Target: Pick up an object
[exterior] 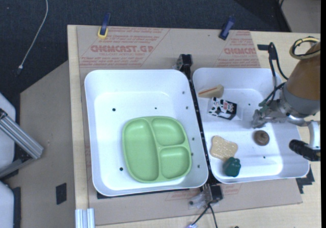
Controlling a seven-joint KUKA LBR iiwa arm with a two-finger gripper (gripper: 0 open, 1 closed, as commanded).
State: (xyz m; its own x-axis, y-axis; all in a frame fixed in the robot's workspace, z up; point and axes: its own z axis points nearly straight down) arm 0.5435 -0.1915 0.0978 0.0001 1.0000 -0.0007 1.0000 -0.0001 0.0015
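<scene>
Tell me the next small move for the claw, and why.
Probably lower the claw slightly onto the small brown round piece in the right bin. The claw hangs just above that piece in this view, nearer than the cracker or the green toy, and nothing shows between it and the piece.

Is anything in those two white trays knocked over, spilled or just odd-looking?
Nothing looks spilled or broken. The green divided plate lies flat in the left bin. In the right bin, small items lie loosely scattered and apart, including a cracker-like piece and a brown round piece just below the gripper.
</scene>
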